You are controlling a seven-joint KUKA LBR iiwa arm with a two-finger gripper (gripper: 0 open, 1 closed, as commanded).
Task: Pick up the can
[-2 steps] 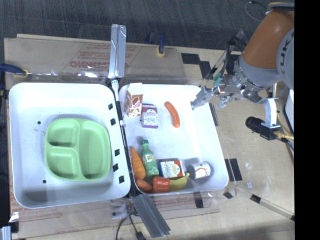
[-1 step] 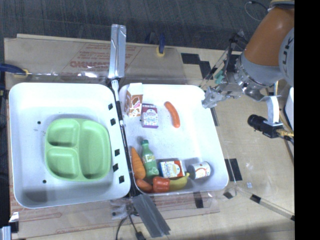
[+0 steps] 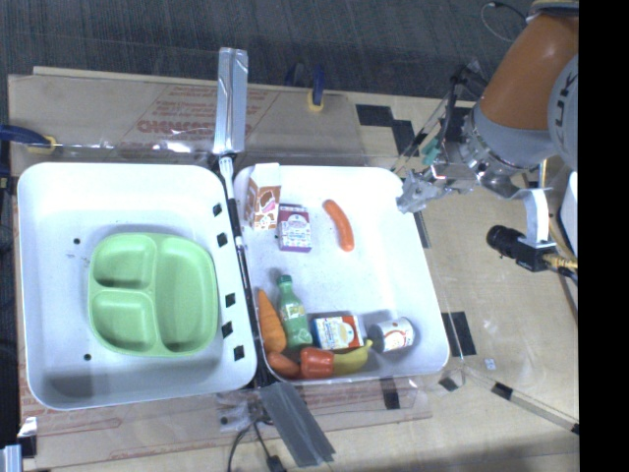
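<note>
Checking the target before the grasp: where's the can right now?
The can lies on its side in the right bin, near its front right corner, just right of the banana and a small box.

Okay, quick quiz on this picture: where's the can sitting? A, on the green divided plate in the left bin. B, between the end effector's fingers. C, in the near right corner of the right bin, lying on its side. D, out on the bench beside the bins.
C: the can lies on its side in the right bin, at its near right corner beside the banana, well apart from the end effector.
</note>
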